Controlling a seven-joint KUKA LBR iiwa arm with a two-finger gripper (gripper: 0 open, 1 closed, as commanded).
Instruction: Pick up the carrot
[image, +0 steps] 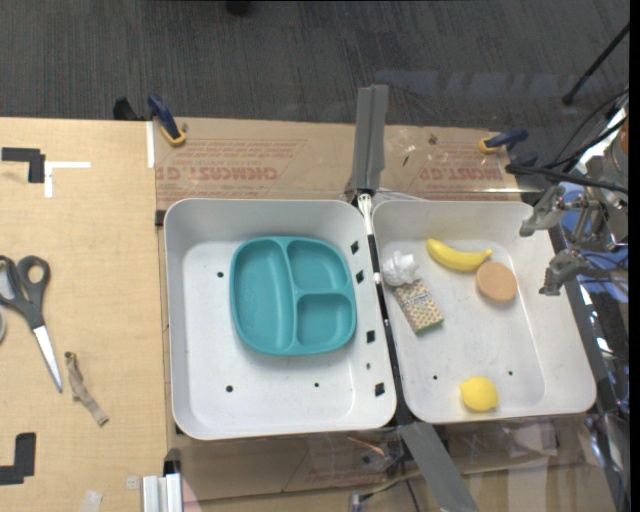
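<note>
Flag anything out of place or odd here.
Scissors and a scrap strip lie loose on the bench, beside the left bin and away from the food. In the right bin, the packet lies askew against a white wad. Nothing looks spilled.

The pincer (548, 252) hangs at the far right of the scene, its two metal fingers (538, 214) spread apart and holding nothing.
</note>
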